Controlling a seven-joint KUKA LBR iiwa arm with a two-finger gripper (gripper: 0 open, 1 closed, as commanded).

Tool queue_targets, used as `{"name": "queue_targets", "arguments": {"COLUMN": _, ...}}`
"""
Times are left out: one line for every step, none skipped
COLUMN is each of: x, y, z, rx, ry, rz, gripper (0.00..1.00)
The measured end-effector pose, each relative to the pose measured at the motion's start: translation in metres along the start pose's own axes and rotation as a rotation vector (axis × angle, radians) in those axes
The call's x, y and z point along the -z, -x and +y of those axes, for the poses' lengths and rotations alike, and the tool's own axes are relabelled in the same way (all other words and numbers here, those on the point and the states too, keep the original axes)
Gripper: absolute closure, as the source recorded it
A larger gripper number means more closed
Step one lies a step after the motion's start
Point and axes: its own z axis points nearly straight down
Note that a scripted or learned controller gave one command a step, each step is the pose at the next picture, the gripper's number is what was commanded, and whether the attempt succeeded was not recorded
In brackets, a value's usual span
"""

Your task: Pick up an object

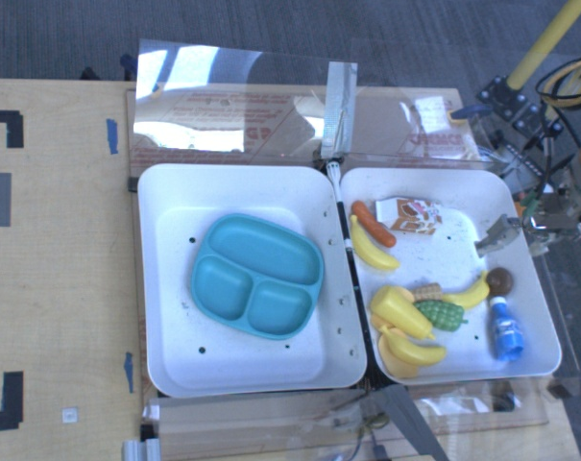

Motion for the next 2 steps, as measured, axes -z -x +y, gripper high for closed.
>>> {"name": "queue_targets", "arguments": {"x": -0.011, "y": 0.01, "z": 0.01, "rx": -0.116, "ry": 0.003, "rz": -0.002, "gripper": 0.0}}
{"name": "queue_targets", "arguments": {"x": -0.102, "y": 0.01, "z": -0.028, "rx": -0.182, "ry": 0.0, "rz": 0.007, "gripper": 0.0}}
